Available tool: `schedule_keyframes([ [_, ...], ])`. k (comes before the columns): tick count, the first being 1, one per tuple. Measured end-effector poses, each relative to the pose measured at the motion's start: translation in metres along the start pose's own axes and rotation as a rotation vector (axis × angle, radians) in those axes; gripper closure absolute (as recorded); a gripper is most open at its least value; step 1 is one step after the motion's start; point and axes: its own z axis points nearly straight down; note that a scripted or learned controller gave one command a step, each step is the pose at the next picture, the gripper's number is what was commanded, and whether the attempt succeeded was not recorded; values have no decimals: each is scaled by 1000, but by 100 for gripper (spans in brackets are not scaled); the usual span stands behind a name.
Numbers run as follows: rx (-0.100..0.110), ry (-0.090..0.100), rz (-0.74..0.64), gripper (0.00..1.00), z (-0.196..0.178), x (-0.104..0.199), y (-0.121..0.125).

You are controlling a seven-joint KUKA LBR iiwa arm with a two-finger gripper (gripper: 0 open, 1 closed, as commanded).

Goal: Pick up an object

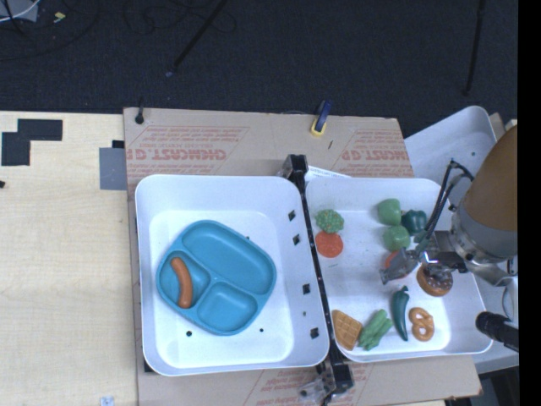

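Note:
My gripper (416,265) hangs low over the right bin (359,193), near its right side, among the toy foods. Just left of it a small red piece (390,261) peeks out. A chocolate donut (437,283) lies just below and right of it. Two light green vegetables (389,211) (395,237) and a dark teal one (415,221) sit just above the gripper. A dark green chili (400,302) lies below it. The view does not show anything held.
The right bin also holds broccoli (330,221), a red tomato (329,244), a waffle (346,328), a green pod (374,328) and a pretzel (421,324). In the left bin (152,218) a blue divided plate (237,269) carries a sausage (181,281).

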Motion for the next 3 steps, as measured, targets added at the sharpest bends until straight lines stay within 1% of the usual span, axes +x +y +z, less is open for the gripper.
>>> schedule_keyframes([
  [1,-12,-2,-2,0,-5,0,2],
  [2,-4,1,-3,0,59,5,-1],
  [3,-31,-13,-1,0,114,2,8],
])
